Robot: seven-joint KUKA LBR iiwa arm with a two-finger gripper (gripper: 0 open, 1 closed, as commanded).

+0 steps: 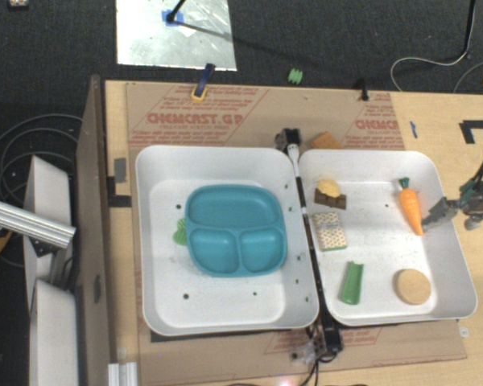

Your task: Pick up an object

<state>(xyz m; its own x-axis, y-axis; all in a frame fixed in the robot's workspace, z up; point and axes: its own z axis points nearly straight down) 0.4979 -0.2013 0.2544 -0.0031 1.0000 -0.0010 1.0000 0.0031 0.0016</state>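
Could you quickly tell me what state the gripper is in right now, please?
Gripper: at the right bin's right rim beside the carrot; open or closed cannot be told, and it grips nothing visibly.

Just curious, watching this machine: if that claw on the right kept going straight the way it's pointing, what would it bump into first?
Most likely the toy carrot. The gripper points left into the right bin, with the carrot just ahead. Its height is hard to judge, so it might pass over.

A robot lab, a cardboard-covered counter [249, 107] carrying two white bins [157, 175], loose cables [16, 135] lying on dark carpet [48, 47], toy food [410, 206] waiting as test objects.
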